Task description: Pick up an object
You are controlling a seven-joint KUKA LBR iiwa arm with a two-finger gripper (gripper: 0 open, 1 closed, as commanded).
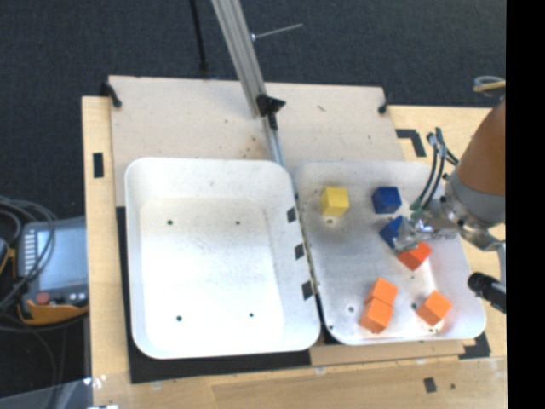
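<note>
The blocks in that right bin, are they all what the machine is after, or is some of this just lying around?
For the job:
tool
red block
blue blocks
yellow block
orange blocks
right bin

Just lying about:
left bin
metal rail
grey handheld box

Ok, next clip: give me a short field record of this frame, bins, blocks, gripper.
left bin: white, shallow
right bin: holds all blocks
yellow block: upper left of right bin
blue blocks: one upper middle, one beside gripper
red-orange block: directly below gripper
orange blocks: two, near front edge
gripper: low over right bin, grasp unclear
</note>
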